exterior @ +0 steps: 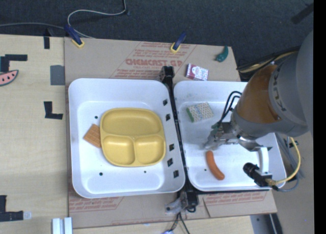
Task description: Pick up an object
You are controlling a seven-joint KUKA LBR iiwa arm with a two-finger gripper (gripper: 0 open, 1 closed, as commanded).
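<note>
Camera view has the grey arm (277, 98) reaching over the right bin (188, 93), across the divider from the left bin (76, 95) with its yellow divided tray (133, 136), while the gripper (216, 140) hangs low over the floor. Just below and slightly left of it lies the orange sausage (214, 165), apart from it, with a small green-patterned packet (199, 111) just beyond on the far side. Whether the tool is wide or narrow cannot be told; this looks like the approach step, and the next move likely calls for shifting onto the sausage, descending and closing.
</note>
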